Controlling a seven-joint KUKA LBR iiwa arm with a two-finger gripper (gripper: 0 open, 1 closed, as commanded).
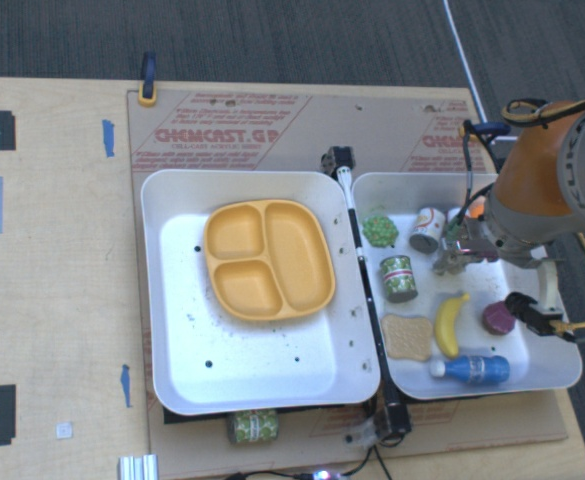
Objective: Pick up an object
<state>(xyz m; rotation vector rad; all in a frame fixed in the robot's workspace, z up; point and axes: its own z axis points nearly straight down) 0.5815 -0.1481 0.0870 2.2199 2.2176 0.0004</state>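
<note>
Nearest under my gripper, whose opening I cannot tell, the small white-and-red can lying in the right white bin looks light, stiff and slippery, best pinched across its round body, beside a soft-looking green ball, a green-labelled tin and a smooth yellow plastic banana.

Yellow divided plate in left bin, green can on bench below it
</note>
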